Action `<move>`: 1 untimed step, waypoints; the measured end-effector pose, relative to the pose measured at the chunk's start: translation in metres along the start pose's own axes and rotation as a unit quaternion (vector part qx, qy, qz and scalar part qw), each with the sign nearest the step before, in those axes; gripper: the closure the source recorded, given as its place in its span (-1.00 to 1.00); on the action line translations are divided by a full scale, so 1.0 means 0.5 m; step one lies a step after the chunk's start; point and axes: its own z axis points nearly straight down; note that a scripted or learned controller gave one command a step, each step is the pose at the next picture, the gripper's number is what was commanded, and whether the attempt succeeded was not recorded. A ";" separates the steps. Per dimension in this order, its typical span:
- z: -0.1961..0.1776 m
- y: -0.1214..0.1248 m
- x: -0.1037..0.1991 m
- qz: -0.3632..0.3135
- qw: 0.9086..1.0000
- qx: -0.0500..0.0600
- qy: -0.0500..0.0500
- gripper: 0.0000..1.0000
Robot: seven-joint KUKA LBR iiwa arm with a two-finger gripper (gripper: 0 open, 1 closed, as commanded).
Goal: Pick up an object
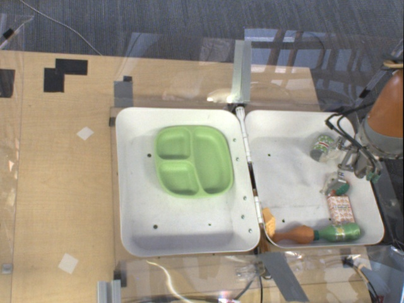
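Nearest the front rim of the right bin (297,131) lie an orange-and-green toy vegetable (319,234) and a small yellow piece (269,219) in the corner, and just behind them a pink-patterned packet (341,209) with a small green-tipped thing (337,186) at its top end. My gripper (357,165) hangs over that bin's right side, close above the green-tipped piece, with a round clear item (323,148) beside it to the left; whether my jaws are spread or closed I cannot tell, and nothing shows gripped in them. I judge the packet or the green-tipped piece the easiest catch: come straight down, straddle its narrow width, keep off the bin wall (it is close here). The left bin (129,232) holds a green divided tray (193,160). Both bins sit on a pale wooden bench (57,188); beyond it lies dark grey carpet (158,17)
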 end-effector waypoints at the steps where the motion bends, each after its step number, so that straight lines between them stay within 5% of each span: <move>1: 0.079 0.239 -0.070 0.135 0.991 -0.003 -0.005 -1.00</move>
